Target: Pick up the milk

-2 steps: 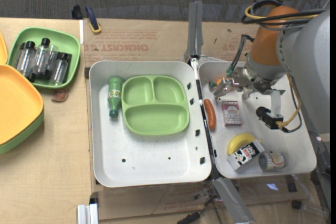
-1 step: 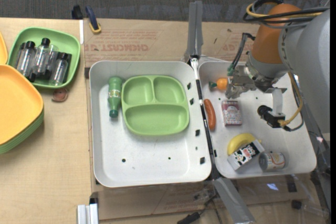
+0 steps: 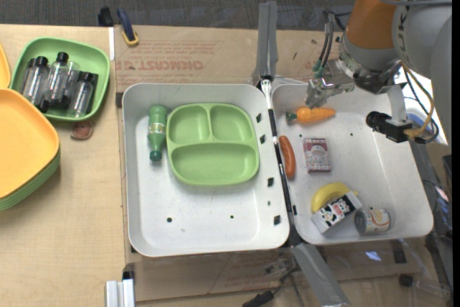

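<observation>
The milk point(image 3: 336, 212) is a small white carton with black cow patches. It lies tilted near the front of the right bin point(image 3: 402, 176), touching a yellow banana point(image 3: 328, 193) behind it and next to a grey can point(image 3: 372, 220). My gripper point(image 3: 318, 93) hangs at the back left corner of that bin, just above an orange carrot point(image 3: 315, 114) and far behind the milk. Nothing shows in its grasp.
The right bin also holds a sausage point(image 3: 287, 155) along its left wall and a small reddish box point(image 3: 317, 155). In the left bin point(image 3: 201, 226) are a green divided plate point(image 3: 213, 143) and a green bottle point(image 3: 156, 131). A green tray of bottles point(image 3: 61, 78) and orange plates point(image 3: 25, 147) sit at far left.
</observation>
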Robot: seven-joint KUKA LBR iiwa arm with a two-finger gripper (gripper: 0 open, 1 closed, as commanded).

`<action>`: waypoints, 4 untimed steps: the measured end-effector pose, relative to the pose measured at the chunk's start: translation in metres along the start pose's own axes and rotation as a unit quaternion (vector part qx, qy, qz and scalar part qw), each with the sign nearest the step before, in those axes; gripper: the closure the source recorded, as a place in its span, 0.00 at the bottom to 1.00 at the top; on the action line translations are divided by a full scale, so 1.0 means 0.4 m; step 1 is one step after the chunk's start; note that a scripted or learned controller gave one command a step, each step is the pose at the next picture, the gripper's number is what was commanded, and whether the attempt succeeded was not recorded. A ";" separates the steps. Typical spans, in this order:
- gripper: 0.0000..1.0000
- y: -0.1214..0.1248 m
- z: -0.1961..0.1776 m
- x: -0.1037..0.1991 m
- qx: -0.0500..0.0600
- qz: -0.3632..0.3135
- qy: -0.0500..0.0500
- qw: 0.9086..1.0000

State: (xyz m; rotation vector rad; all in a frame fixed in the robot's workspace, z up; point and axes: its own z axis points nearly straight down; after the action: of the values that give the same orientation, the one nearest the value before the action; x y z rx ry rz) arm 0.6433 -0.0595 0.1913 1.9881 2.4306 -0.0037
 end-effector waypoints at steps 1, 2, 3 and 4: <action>1.00 -0.106 -0.005 0.087 -0.001 -0.018 0.001 1.000; 1.00 -0.231 0.001 0.082 0.001 -0.070 0.001 0.998; 1.00 -0.061 -0.166 0.156 0.000 -0.092 0.000 0.996; 1.00 -0.113 -0.037 0.120 0.001 -0.110 0.001 0.994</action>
State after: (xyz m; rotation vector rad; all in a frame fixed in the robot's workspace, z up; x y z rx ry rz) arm 0.5896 -0.0213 0.2059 1.7105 2.6369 -0.0043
